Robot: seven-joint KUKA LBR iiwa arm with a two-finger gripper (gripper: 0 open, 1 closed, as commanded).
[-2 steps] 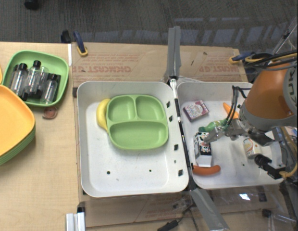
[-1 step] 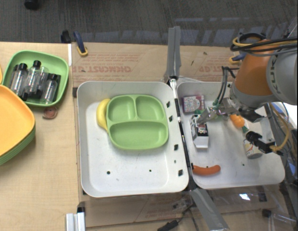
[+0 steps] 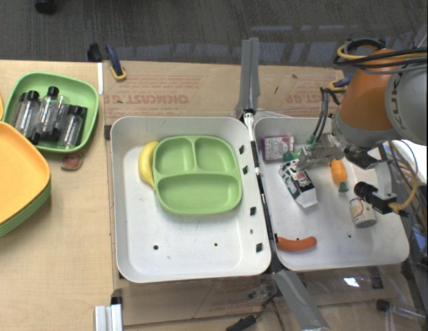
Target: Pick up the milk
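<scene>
The milk is a small carton lying on its side on the floor of the right bin, close to that bin's left wall and below a small pink packet. Its long axis runs on a diagonal, from upper left to lower right in the camera view, with the darker printed end toward the upper left and the plain white end toward the lower right. The panel facing up is white with black print, and a touch of green shows at the upper end.

The hand hangs from the grey arm with the orange band and sits just above and to the right of the carton's upper end, very near it or touching it. The milk therefore lies down and slightly left of the hand. Whether the hand is open or closed I cannot tell, since the wrist and cabling cover that part, and the carton is not visibly held.

Judging from this, the grasp would need to close across the carton's short width, at right angles to that diagonal.

An orange carrot-like piece, a small can and a red sausage lie apart from the milk in the same bin. The left bin holds a green divided tray.
</scene>
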